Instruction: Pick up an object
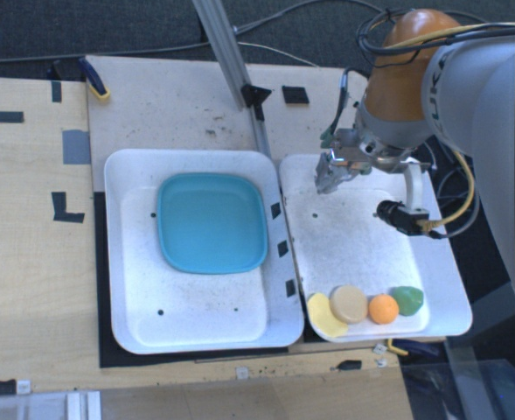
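Approach step. Gripper [331, 180] hangs over the far end of right bin [362, 243], nothing between its fingers; open or shut, cannot tell. Targets sit along the bin's near edge: yellow piece [321, 318], tan disc [349, 304], orange ball [383, 309], green piece [407, 299]. Next, likely: travel there, descend on one.

Four small things lie in a row along the right bin's [432, 274] near edge: a yellow piece [322, 316], a tan disc [349, 304] overlapping it, an orange ball [383, 309], a green lump [407, 299].
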Action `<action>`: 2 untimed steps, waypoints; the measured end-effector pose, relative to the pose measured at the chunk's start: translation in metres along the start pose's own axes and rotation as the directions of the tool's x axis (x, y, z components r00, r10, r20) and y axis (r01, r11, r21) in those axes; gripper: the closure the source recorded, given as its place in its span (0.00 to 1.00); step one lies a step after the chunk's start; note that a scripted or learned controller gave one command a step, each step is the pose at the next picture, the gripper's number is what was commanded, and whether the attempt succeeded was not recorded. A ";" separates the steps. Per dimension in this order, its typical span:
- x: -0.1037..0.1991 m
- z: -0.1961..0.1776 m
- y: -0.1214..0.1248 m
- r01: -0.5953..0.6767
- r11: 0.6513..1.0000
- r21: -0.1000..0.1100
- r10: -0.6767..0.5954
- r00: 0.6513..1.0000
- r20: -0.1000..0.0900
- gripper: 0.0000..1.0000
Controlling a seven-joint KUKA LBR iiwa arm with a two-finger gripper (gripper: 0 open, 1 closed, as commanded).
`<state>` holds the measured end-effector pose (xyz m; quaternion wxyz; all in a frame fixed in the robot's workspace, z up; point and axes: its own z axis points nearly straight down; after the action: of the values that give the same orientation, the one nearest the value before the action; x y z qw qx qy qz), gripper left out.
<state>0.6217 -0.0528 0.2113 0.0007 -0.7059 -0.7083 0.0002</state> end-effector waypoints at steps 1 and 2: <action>0.045 0.005 -0.011 0.000 1.000 0.000 0.000 1.000 0.000 1.00; 0.090 -0.005 -0.036 0.000 1.000 -0.001 0.000 1.000 0.000 1.00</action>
<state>0.5856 0.0370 0.2159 0.0005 -0.7058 -0.7084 -0.0001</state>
